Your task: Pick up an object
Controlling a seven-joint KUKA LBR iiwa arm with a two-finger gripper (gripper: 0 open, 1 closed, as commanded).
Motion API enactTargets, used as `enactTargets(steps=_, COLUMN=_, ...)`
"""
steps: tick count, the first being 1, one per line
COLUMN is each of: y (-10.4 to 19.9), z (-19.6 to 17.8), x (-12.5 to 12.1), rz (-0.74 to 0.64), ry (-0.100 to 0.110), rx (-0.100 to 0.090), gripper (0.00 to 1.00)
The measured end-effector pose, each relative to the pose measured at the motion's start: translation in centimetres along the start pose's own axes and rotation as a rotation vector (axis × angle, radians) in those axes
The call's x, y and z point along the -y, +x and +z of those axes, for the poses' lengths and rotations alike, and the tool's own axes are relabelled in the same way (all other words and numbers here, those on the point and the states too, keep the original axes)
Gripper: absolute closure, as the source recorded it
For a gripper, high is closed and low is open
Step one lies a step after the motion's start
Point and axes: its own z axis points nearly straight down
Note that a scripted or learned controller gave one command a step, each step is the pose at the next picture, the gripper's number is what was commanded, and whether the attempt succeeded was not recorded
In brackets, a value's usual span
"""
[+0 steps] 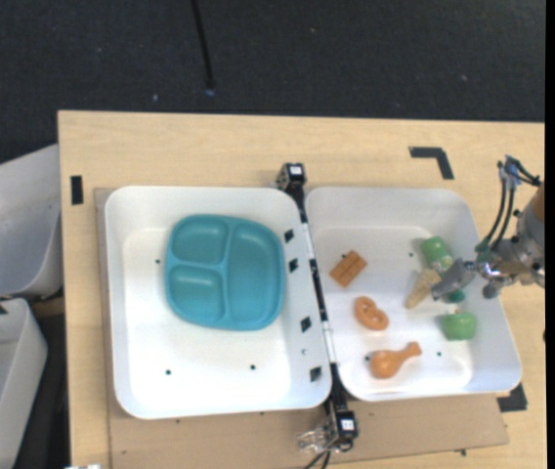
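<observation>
Dark carpet fills the background behind a pale wooden bench point(209, 149) that bears two shallow white bins side by side. On the left, the left bin point(131, 360) carries a teal divided plate point(225, 272) with three compartments, lying flat towards the bin's upper middle. Beside it, the right bin point(375, 208) holds the small items: an orange waffle-like block point(348, 269) near its left-centre, an orange pretzel-shaped piece point(370, 314) just below that, and an orange drumstick-like toy point(396, 360) lying tilted near the lower edge. Further right sit a green rounded object point(435, 250) towards the top, a tan cone-shaped piece point(422, 287) slanting below it, and a green cup-like piece point(458, 325) lower down. From the right edge the arm reaches in, cables looping above its wrist, and the gripper point(456, 283) sits low over the right bin between the two green items — its tip just beside, perhaps touching, the wide end of the tan cone. How the gripper is set — spread or closed — I cannot tell, as the tip is small and blurred against the objects, and nothing is clearly seen clamped in it. Every item appears to rest on the bin floor.
</observation>
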Motion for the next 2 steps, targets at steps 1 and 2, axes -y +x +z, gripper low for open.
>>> enactTargets(steps=1, y=-1.0, z=5.7, x=-0.2, rz=0.001, ry=-0.002, rx=0.001, gripper=0.00)
enactTargets(steps=2, y=-1.1, z=11.0, x=-0.2, rz=0.001, ry=-0.002, rx=0.001, gripper=0.00)
